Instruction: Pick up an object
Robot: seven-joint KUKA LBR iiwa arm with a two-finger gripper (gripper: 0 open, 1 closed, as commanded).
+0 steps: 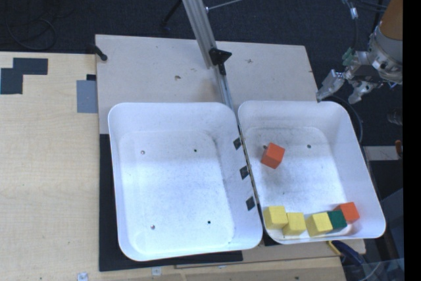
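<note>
Orange cube (272, 155) lies in the right bin (355, 141), well apart from the claw (343, 85), which hangs spread and grasps nothing beyond the bin's far right corner.

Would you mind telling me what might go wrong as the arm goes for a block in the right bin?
The gripper, open, hangs outside the right bin, so coming in low could clip the rim. Three yellow blocks, a green block and an orange block crowd the near wall, leaving little finger room. The lone orange cube sits tilted and may slip from the fingers.
</note>
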